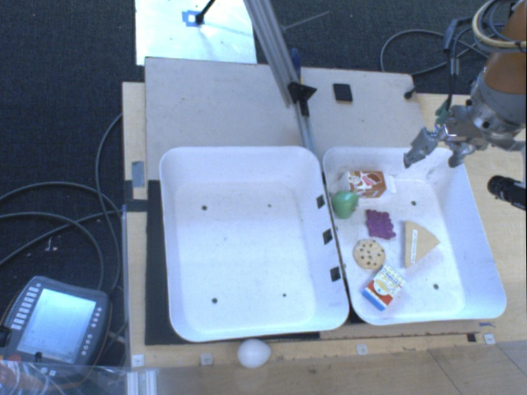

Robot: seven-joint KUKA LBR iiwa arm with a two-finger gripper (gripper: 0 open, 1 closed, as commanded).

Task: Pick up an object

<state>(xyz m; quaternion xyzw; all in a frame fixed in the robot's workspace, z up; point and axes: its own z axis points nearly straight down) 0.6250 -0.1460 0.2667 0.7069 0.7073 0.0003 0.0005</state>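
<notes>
The right bin (478, 245) holds several toy foods: an orange-red carton (367, 183), a green pear (344, 203), a purple grape bunch (380, 223), a round cookie (369, 254), a tan cheese wedge (417, 242) and a small red, white and blue box (384, 287). My gripper (436, 151) hangs above the bin's far right edge, fingers (416, 151) spread open with nothing between them. It is up and to the right of the carton, well apart from every item.
The left bin (247, 241) lies beside the right one. A white egg-shaped ball (254, 353) rests on the bench in front of the left bin. A slanted metal rod (276, 44) and a black clamp (301, 93) stand behind the bins.
</notes>
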